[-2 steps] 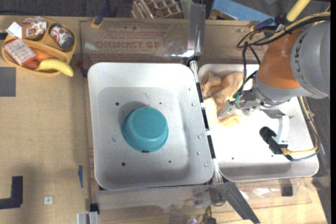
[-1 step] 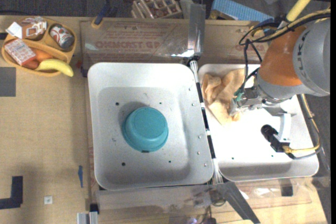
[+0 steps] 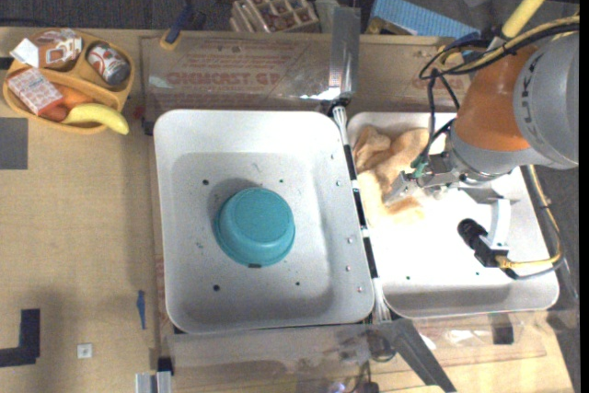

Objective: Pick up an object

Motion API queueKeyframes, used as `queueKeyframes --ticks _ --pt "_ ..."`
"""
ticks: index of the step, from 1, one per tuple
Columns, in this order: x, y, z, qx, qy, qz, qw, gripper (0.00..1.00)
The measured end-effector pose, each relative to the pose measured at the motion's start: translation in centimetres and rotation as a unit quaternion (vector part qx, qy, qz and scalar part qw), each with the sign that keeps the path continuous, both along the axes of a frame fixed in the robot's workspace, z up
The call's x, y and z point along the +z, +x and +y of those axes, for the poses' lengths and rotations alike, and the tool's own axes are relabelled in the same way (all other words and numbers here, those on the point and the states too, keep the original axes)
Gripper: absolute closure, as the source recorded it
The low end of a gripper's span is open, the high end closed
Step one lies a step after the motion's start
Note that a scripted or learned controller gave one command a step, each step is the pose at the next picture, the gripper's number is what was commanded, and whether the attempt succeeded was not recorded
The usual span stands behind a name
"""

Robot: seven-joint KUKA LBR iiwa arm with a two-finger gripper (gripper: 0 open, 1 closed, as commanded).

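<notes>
A teal bowl lies upside down in the middle of the left bin. A crumpled tan cloth-like thing fills the far left corner of the right bin. My gripper reaches in from the right and is low over the near edge of the tan thing, its tip overlapping it. The grey arm with its orange band hangs over the far right part of that bin and hides the floor beneath it.
The ridge between the two bins runs just left of the gripper. A yellow tray with a banana and food packets stands on the bench at the far left. A cardboard box lies behind the bins.
</notes>
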State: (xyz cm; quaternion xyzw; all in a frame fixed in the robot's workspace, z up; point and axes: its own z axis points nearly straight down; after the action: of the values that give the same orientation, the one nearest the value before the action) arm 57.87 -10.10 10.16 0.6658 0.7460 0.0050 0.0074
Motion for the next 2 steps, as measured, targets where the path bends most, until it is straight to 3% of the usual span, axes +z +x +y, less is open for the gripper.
queueKeyframes --ticks 1,2 --pt "0.6 -3.2 -0.8 0.009 0.0016 0.010 0.9999 0.00" --pt "-1.1 2.0 -0.8 0.133 -0.0013 0.004 0.9911 0.00"
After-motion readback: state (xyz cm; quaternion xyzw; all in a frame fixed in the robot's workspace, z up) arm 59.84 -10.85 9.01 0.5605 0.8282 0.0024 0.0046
